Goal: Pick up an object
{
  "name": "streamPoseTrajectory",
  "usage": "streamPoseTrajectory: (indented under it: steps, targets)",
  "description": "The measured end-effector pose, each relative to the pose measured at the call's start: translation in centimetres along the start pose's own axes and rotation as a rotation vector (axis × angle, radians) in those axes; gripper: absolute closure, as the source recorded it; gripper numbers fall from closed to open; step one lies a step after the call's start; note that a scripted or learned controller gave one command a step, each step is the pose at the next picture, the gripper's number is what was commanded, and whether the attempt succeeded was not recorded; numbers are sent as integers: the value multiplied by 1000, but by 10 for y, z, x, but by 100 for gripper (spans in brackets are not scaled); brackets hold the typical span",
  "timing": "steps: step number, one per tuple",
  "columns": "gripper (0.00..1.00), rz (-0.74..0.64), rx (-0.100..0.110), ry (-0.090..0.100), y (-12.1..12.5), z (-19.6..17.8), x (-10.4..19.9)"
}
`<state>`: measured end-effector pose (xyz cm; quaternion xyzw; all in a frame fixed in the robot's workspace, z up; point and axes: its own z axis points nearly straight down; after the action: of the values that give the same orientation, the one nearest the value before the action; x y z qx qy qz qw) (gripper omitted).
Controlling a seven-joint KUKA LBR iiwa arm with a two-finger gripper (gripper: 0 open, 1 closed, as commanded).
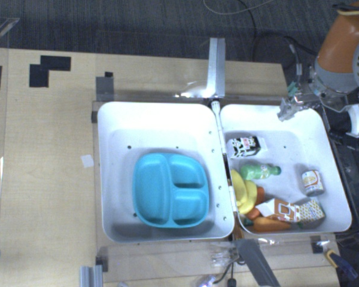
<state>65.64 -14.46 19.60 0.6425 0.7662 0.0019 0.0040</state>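
Observation:
The right bin (329, 154) holds several objects. A black-and-white carton (244, 145) lies near its left wall, with a green bottle (258, 171) just below it. A small can (312, 182) stands towards the right side. At the front left lie a yellow banana (242, 193), an orange carrot (269, 223) and a patterned box (299, 211). My gripper (287, 109) hangs over the bin's back edge, near the back right corner, well apart from all the objects. Nothing is seen in it.
The left bin (116, 160) holds a blue divided plate (170, 189). A metal post (216, 67) stands behind the seam between the bins. The arm's grey and orange body (341, 40) fills the upper right. Cables lie on the floor behind the bench.

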Motion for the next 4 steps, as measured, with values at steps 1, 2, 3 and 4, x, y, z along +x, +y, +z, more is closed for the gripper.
streamPoseTrajectory:
  steps: [1, 2, 3, 4]
  targets:
    - [100, 166, 2, -1, -3, -44, -48]
    - [100, 265, 4, 0, 13, -47, -6]
    - [100, 382, 2, 0, 9, -37, -28]
    - [100, 470, 2, 0, 5, -39, -48]
